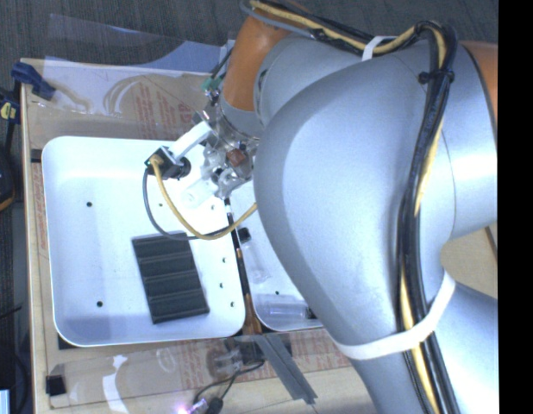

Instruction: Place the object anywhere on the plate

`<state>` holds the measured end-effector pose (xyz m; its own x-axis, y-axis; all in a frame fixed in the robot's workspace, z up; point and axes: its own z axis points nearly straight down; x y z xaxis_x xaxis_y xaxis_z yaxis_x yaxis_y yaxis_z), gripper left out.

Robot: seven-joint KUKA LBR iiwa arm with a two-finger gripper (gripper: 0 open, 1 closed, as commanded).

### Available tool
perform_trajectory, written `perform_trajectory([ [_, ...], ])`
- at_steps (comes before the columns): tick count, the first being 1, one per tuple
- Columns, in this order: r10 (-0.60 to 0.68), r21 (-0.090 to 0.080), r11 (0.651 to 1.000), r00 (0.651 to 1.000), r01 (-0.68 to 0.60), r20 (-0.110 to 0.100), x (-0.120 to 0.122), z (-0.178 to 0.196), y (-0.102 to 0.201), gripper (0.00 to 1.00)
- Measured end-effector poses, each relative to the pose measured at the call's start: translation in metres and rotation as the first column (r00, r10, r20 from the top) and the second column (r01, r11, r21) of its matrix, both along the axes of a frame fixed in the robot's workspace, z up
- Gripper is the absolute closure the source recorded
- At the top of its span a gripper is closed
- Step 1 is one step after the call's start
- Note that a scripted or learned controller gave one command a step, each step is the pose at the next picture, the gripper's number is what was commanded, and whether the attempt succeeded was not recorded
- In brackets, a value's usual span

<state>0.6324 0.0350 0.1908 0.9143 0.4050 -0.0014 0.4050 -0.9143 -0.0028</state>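
A dark grey ribbed rectangular plate [170, 276] lies flat in the left white bin [77, 231], near its front right corner. My gripper [218, 167] hangs over the back right part of that bin, close to the divider between the two bins, up and to the right of the plate and apart from it. A black connector and a yellow cable loop [176, 214] hang from the wrist and hide part of the gripper. I cannot make out any object in it.
The bulky grey arm [361, 188] covers most of the right bin [284, 317], where a pale translucent item [288, 311] shows at the front edge. Cardboard and clear plastic sheets surround the bins. A blue clamp [29, 78] sits at the far left corner.
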Motion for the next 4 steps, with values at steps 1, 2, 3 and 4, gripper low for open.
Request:
perform_trajectory([
  [1, 0.294, 0.003, 0.956, 0.956, -0.294, -0.003, -0.040, 0.040, -0.076, 1.00],
  [2, -0.211, -0.002, 0.978, 0.978, 0.211, 0.004, 0.007, 0.083, -0.016, 1.00],
  [3, -0.148, -0.001, 0.989, 0.989, 0.148, -0.007, -0.111, -0.001, 0.008, 1.00],
  [4, -0.148, -0.001, 0.989, 0.989, 0.148, -0.007, -0.111, -0.001, 0.009, 0.00],
])
